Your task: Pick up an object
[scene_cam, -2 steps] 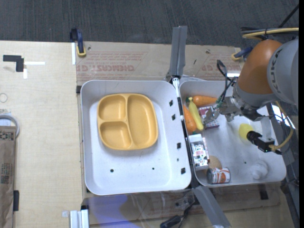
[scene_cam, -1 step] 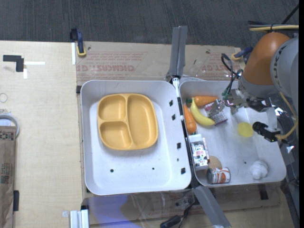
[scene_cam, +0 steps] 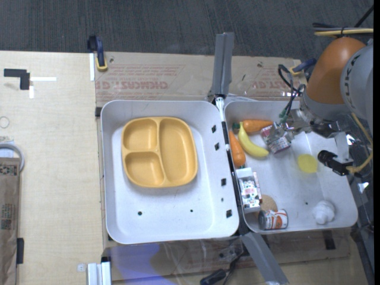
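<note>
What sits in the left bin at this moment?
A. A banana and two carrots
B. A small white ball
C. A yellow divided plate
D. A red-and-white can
C. The yellow divided plate lies alone on the floor of the left bin, while the banana, carrots, can and other small items lie in the right bin.

tray [scene_cam: 159, 152] yellow-orange | banana [scene_cam: 252, 146] yellow | carrot [scene_cam: 256, 125] orange | bins [scene_cam: 119, 218] white
</note>
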Action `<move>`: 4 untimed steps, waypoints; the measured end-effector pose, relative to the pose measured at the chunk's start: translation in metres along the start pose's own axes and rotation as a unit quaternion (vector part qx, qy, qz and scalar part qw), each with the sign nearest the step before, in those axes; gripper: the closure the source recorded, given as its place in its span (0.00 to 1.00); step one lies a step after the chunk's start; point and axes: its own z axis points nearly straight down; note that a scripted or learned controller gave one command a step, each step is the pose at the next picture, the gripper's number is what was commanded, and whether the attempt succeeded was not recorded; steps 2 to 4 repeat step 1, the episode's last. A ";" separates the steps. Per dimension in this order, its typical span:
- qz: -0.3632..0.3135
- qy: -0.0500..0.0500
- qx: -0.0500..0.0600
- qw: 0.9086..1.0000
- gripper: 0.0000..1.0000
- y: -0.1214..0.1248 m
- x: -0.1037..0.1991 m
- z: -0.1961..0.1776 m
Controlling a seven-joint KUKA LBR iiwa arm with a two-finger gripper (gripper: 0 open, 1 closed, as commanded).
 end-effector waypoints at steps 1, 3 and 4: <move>0.043 0.000 0.001 0.999 1.00 -0.001 0.081 -0.090; 0.043 0.000 0.001 0.999 1.00 -0.001 0.081 -0.090; 0.043 0.000 0.001 0.999 1.00 -0.001 0.081 -0.090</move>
